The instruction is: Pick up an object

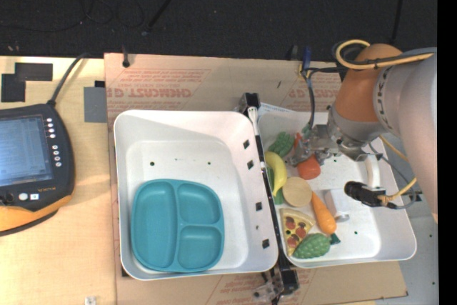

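Two white bins sit side by side on the bench. The left bin (143, 132) holds a teal divided plate (178, 226) toward 6 o'clock. The right bin (385, 243) holds toy food: a banana (276, 171), carrot (323, 213), pizza slice (294, 227) and red tomato (309, 168). The gripper (312, 148) hangs directly over the tomato, at 12 o'clock of it; grip state cannot be determined.

A teal divided tray (177, 225) lies in the white left bin (143, 132). In the white right bin (389, 243): a yellow banana (277, 169), an orange-red tomato (309, 168), a cream disc (297, 191), an orange carrot (323, 213), a red-spotted pizza slice (294, 227), and green pieces (312, 246), perhaps leafy vegetables. The bench (193, 82) is tan cardboard with red print.
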`<state>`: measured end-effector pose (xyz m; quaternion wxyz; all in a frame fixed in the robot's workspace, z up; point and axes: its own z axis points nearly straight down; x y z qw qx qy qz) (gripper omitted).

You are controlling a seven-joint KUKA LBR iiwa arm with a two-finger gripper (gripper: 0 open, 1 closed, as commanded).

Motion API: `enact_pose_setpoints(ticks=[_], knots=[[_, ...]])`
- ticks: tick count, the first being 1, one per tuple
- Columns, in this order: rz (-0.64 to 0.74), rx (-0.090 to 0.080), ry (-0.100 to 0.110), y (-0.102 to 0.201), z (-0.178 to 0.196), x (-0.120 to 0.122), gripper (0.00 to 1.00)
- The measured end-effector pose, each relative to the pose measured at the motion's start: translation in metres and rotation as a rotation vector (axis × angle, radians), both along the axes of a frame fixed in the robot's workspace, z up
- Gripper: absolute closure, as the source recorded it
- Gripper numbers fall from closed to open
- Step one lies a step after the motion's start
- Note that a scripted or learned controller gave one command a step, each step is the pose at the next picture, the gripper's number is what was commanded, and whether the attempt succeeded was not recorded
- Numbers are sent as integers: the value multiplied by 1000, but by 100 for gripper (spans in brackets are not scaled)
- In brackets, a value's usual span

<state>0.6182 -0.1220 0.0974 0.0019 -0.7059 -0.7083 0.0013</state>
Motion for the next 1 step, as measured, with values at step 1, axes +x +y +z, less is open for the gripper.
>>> enact_pose_setpoints(ticks=[1], knots=[[2, 2, -9, 67, 96, -18, 100]])
